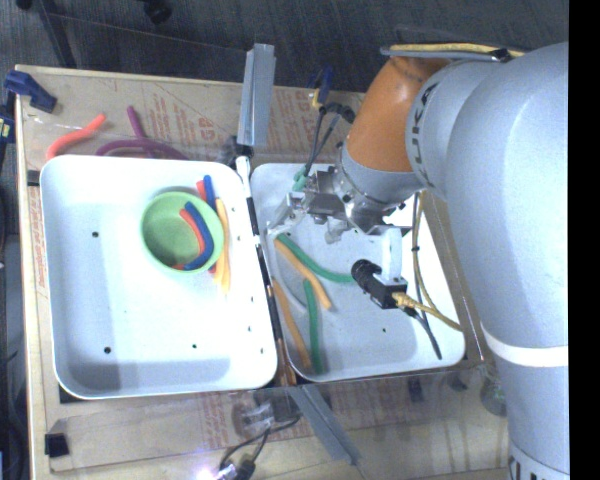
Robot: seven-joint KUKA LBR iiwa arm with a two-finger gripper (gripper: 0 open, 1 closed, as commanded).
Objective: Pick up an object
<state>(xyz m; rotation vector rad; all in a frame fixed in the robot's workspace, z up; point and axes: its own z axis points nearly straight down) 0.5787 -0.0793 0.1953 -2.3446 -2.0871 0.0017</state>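
My gripper (302,208) hangs low over the far left corner of the right bin (435,353), under the orange wrist band (390,108). Just in front of it a green tube (318,266) curves across the bin floor. An orange stick (318,292) and a longer orange stick (292,323) lie beside the tube. A green stick (315,346) lies nearer the front wall. The arm's wrist hides the bin's far part. In the left bin (90,358) stands a green bowl (178,230) with red, blue and orange sticks on its right rim.
A black connector (373,281) with cables hangs off the arm above the right bin's middle. Behind the left bin lie an orange hose (77,135) and a purple hose (140,148). A grey metal bar (256,93) rises between the bins.
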